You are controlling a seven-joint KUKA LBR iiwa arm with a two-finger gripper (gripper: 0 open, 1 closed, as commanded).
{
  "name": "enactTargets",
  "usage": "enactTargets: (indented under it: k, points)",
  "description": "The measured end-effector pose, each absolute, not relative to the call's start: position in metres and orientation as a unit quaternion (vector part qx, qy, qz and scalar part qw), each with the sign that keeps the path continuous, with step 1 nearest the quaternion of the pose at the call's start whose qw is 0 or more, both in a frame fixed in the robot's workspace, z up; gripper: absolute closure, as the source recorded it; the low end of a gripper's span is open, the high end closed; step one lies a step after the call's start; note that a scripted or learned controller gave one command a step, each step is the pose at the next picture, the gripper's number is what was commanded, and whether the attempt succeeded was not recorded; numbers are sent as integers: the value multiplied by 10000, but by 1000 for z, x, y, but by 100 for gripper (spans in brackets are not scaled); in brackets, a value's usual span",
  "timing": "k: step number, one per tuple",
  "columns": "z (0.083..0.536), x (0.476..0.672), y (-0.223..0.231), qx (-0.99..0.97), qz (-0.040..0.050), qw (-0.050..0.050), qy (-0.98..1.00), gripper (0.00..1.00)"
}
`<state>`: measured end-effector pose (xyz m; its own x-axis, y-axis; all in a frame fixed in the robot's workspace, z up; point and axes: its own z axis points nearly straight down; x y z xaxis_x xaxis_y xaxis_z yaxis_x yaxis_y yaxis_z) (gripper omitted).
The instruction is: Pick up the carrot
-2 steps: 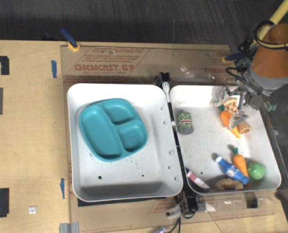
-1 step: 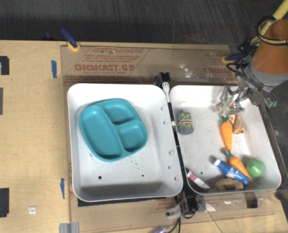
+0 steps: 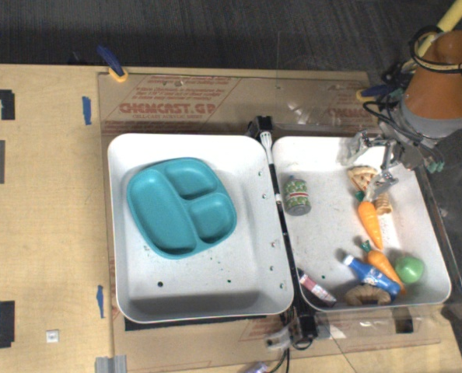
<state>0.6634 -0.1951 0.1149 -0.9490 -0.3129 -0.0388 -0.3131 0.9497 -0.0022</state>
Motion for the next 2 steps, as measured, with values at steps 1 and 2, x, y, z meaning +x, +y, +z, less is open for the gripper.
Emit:
enactTargets:
  k: [1,2]
  points:
    - [106,615,-191,-1391,-45,197,9901,0]
    - [90,567,-159,-1785,-6,66,9839,0]
